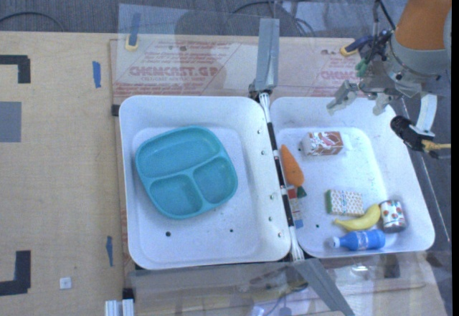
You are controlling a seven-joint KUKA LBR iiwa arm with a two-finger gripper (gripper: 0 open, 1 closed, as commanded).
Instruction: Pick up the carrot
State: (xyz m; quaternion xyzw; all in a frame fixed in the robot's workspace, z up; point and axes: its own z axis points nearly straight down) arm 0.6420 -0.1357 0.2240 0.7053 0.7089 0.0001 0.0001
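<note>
The orange carrot (290, 166) with a green stub lies along the left wall of the right bin (405, 164), right beside the divider between the two bins. My gripper (361, 100) hangs above the far edge of the right bin, up and to the right of the carrot and well apart from it. Its two fingers are spread open with nothing between them. The grey arm with its orange band comes in from the upper right corner.
The right bin also holds a small red-and-white carton (323, 142), a patterned packet (346, 201), a banana (361, 218), a small can (391, 214) and a blue bottle (358, 241). A teal divided plate (186, 171) lies in the left bin (143, 236).
</note>
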